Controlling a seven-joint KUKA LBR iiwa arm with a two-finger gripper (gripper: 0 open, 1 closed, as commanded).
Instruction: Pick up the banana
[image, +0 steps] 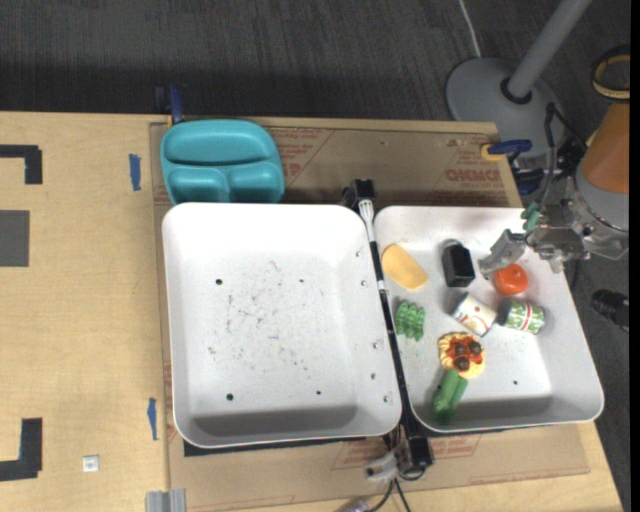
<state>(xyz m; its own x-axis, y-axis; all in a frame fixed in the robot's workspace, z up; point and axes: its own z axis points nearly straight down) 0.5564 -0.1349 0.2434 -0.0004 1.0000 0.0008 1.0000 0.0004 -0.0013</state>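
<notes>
The cardboard-covered bench (90, 330) carried two shallow white bins side by side. The left bin (270, 320) showed faint grey scuffs on its floor. The right bin (560, 385) held all the small items. The grey arm (590, 215) reached in from the right over the far right corner of that bin, its orange band at the edge of the view. A teal divided tray (222, 160) sat on the bench just beyond the left bin.

The gripper (505, 255) hung over the far right part of the right bin, its grey tip just beside a small red ball (512, 281). Whether it was open or closed could not be told, and nothing could be seen in its hold.

The banana (404, 266), as far as could be judged the stubby yellow piece, lay in the far left part of the right bin, apart from the gripper, with a black block (458, 264) between them. Nearer lay a green cucumber (449, 393), a yellow piece with red spots (461, 352), a green-and-white can (524, 318), a white-and-red can (474, 318) and a green leafy piece (409, 319).
</notes>
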